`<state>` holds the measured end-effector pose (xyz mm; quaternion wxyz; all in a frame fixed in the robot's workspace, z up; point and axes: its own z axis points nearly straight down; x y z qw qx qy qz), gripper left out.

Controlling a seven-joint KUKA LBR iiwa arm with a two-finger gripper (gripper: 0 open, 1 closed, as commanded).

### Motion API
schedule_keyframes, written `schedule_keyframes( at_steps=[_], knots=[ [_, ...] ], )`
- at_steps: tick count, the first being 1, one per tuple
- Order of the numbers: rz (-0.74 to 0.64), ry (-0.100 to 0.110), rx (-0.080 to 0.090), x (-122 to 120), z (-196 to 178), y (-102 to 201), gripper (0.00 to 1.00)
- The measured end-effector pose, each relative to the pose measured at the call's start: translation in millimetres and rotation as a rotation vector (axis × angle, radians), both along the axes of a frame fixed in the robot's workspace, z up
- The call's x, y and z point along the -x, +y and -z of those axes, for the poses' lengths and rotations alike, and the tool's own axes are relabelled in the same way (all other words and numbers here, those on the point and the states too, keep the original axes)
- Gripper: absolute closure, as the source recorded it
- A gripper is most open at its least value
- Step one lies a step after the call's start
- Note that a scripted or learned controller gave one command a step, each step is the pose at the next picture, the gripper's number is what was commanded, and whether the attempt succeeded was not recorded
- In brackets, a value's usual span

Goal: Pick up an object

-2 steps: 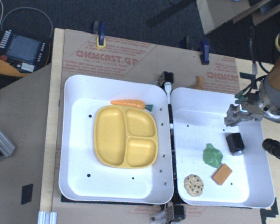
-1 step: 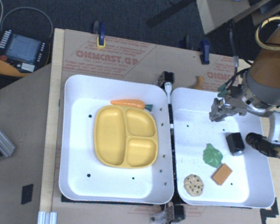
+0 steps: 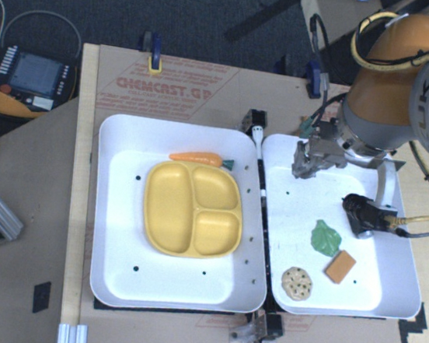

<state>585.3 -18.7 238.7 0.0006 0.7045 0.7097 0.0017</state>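
While the arm (image 3: pixel 400 73) reaches in from 3 o'clock, its pincer (image 3: pixel 308 165) hangs over the 11 o'clock corner of the bin at 3 o'clock (image 3: pixel 376 286), w/ nothing visibly in it; can't tell if it's spread or pressed together. Same bin holds 3 loose things, all apart from the pincer: green scrap (image 3: pixel 326 238) approx. mid-bin, orange-brown block (image 3: pixel 340 266) just beside it at its 5 o'clock, round speckled cookie (image 3: pixel 296 282) near the 7 o'clock corner. The bin at 9 o'clock (image 3: pixel 117 193) has a yellow 3-section plate (image 3: pixel 194 209) in the middle & a carrot (image 3: pixel 197 157) lying flat at the plate's 12 o'clock, along its rim. Both bins sit side by side on the surface (image 3: pixel 172 79).
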Motion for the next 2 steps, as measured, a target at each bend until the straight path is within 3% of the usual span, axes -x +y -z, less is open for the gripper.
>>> schedule_keyframes(
  at_steps=[1,2],
  knots=[
    [0.001,0.001,0.000,-3,-5,53,1.00],
    [0.003,0.005,0.001,-9,12,98,1.00]
  ],
)
